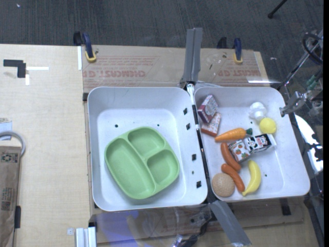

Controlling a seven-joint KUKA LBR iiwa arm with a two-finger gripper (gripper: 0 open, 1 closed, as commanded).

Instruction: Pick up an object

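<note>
Grey metal arm parts (298,103), dark cables (312,45)

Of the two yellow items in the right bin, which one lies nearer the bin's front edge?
The banana, long and curved, beside the sausage. The round lemon sits farther back near the white ball.

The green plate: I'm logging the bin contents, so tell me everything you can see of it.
The green plate is a pale green divided dish with three compartments: one long section along its left side and two smaller ones on the right. It looks like smooth matte plastic with rounded corners and raised dividers. It lies flat and right side up on the floor of the left bin, turned at a slant to the bin walls, towards the bin's near side. No food lies in its compartments, and only the bin floor touches it.
</note>
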